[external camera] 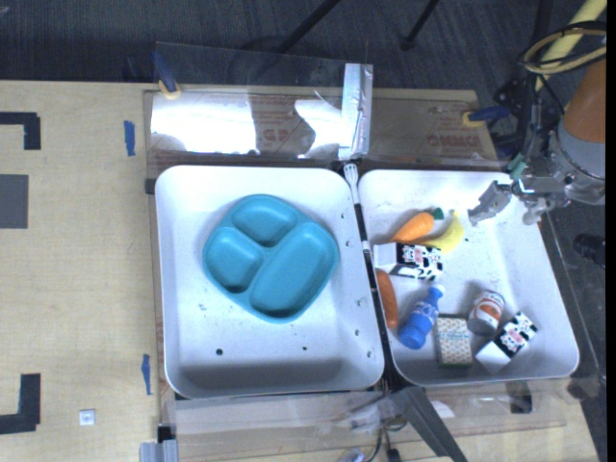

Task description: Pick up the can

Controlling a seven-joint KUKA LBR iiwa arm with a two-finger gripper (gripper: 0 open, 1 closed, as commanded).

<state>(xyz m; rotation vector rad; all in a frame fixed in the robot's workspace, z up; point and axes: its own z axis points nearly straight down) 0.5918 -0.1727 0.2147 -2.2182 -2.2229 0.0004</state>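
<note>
Can low in the right bin, jaws up at its far right rim.

The can (pixel 488 309), red-and-white with a pale lid, lies tilted in the right bin (pixel 539 258), between a tan box (pixel 453 341) and a black-and-white carton (pixel 513 336). The jaws (pixel 489 203) hang well apart from it, above the bin's upper right part, near a banana (pixel 448 230) and a carrot (pixel 416 227); their spread cannot be told. Label writing is too small to read. A blue divided plate (pixel 270 256) sits in the left bin (pixel 183 258).
</note>
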